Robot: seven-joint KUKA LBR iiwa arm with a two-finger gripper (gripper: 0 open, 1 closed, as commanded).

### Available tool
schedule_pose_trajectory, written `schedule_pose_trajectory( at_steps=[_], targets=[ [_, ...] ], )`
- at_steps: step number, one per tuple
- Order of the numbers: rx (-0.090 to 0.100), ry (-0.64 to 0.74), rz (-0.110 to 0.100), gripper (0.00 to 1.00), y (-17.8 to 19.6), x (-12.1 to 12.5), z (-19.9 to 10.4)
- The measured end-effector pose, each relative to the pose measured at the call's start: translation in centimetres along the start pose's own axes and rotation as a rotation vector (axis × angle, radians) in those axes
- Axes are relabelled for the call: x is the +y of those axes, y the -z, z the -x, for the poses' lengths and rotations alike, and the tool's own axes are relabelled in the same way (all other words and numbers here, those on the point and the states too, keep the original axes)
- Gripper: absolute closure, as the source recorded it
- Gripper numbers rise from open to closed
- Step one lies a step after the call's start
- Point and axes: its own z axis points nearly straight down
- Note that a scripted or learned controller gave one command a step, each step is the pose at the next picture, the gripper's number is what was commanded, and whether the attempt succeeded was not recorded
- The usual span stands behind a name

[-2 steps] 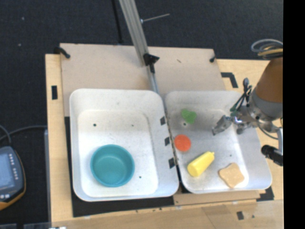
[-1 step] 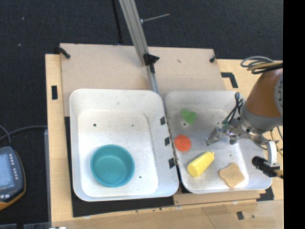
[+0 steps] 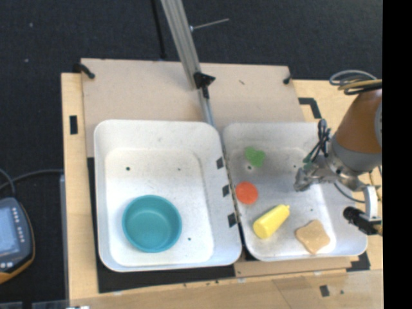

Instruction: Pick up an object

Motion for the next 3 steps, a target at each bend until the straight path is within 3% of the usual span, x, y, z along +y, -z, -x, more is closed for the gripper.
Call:
schedule_pose_trajectory(
  at_steps=[2,3],
  targets=[
    [-0.001,0.01,0.003,1.0,10.8,0.4,0.3],
    [0.0,0.01,0.001,1.0,14.2,0.6,0.4]
  ],
)
